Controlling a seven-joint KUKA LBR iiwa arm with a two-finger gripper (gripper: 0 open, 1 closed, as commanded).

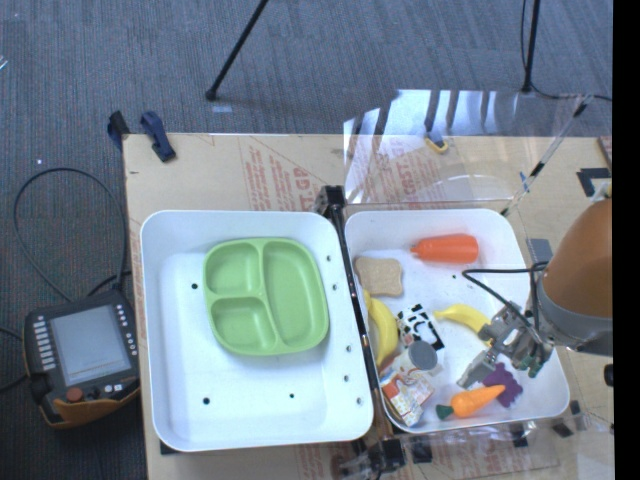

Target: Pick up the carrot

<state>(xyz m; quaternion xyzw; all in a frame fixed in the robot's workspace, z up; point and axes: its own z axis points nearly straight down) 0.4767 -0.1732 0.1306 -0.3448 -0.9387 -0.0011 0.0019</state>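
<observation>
Grey carpet surrounds a cardboard-topped worktop (pixel 260 168), and I take the green divided plate (pixel 267 295) as my landmark. Left of it, down on the floor, the teach pendant (pixel 82 350) lies at the end of its cable, out of the arm's way. The plate itself is smooth moulded plastic with three compartments, lying flat and alone in the left bin (pixel 180 408), which I read as the drop-off side.

Right of the plate, across the shared rim, the right bin (pixel 500 230) holds the clutter: a rough tan slice of toy bread (pixel 380 277), a glossy curved banana (pixel 381 330), a printed crinkled packet (pixel 408 396), and a fat orange cylinder (pixel 446 249) toward the far wall. Further right and toward the near edge lies the carrot (pixel 472 401), small, tapered and orange with a green stub, touching a purple bunch of grapes (pixel 500 383).

The gripper (pixel 510 346) hangs just above those two, reaching in from the far right. Its jaws look spread, with nothing between them. I judge it to be lined up for a descent.
</observation>
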